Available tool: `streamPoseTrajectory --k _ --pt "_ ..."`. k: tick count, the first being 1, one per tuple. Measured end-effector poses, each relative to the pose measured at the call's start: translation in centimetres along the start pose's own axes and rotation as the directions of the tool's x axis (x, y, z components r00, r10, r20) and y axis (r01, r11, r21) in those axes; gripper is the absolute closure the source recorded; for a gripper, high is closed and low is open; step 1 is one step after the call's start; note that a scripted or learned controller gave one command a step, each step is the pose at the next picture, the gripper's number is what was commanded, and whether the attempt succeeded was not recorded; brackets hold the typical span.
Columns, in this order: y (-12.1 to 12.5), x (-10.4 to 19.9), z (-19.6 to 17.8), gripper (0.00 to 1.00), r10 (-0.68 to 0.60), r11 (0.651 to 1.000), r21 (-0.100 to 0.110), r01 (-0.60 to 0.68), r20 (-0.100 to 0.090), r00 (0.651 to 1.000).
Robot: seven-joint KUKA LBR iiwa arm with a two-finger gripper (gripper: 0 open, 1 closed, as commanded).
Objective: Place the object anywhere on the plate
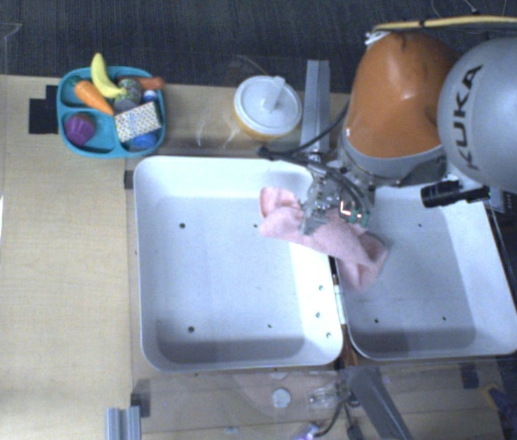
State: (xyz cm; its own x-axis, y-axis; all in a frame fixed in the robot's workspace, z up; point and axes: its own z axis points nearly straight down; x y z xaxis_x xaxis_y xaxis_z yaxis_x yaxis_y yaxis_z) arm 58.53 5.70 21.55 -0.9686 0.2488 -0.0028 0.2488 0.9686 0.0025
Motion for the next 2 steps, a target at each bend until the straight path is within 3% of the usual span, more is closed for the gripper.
streamPoseTrajectory --k 1,2 --pt "5.04 1.01 -0.54 1.0 -0.25 0.968 -0.002 0.25 0.003 0.968" --pt "5.04 1.0 -0.56 0.0 -0.25 0.968 -0.002 0.25 0.003 0.968"
